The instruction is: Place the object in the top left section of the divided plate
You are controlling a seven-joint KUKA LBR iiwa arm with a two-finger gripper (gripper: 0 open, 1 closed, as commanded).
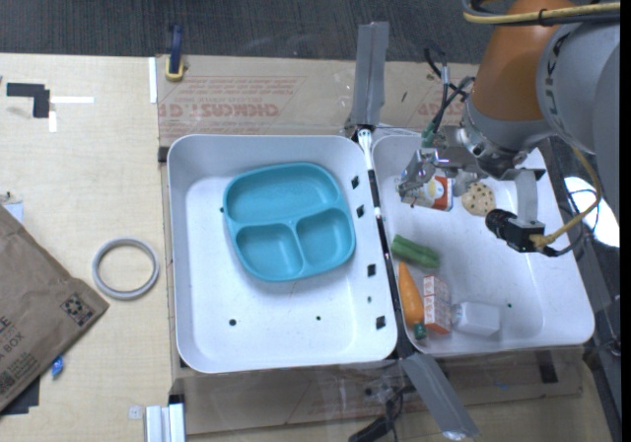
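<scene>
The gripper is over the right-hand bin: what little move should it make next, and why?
Probably lower a little onto the small red-and-white object beneath it. The gripper hovers in the right bin by that item, while the blue divided plate in the left bin holds nothing.

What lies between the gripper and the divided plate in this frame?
In the camera view, the raised rims where the two white bins meet run between the gripper and the blue divided plate, along with bare white floor of the left bin.
</scene>
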